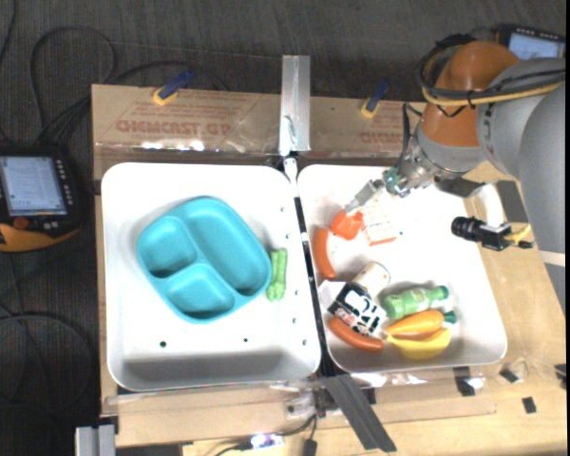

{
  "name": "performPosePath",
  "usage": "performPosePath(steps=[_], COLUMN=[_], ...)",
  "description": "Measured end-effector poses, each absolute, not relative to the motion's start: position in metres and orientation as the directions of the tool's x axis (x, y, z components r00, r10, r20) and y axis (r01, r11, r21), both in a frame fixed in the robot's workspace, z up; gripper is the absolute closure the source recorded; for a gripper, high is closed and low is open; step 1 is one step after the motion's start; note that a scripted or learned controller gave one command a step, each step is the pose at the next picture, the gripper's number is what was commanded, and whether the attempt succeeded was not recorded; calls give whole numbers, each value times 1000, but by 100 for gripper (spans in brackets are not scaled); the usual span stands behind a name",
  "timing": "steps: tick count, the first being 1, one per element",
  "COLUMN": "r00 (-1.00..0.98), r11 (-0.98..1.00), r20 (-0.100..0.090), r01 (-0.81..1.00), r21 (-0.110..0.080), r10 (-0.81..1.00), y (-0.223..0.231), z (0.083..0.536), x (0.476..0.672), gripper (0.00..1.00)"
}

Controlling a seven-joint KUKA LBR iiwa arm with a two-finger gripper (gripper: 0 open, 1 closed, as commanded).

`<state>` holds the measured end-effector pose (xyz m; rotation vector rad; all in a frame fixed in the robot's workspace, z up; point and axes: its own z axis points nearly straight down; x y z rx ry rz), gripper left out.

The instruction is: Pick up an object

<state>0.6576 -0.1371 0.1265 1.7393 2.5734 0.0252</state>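
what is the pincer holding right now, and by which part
It cannot be told. The pincer is low over the right bin, its tip at the small orange object and the white card, but no object shows clearly between its fingers.

Readable text — one item: red block lettering printed on the cardboard sheet (185,126) lying at the far side of the worktop, behind the left bin; it appears to read "CHEMCAST GP", faint and partly under clear film. A matching red line on the cardboard at the far right (385,136) is too blurred to read. Handheld screen (27,183), far left — lit, characters too small to make out.
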Motion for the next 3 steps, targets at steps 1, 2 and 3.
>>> performPosePath(steps=[1,2,3], r00=[-361,-462,-445], r11=[361,462,445], r20=[-3,-2,-11], r01=[933,887,895], r21=[1,1,17], r10=[933,887,895], y=[-132,-80,-101], z=[101,184,101], x=[650,665,596], gripper=[0,0,0])
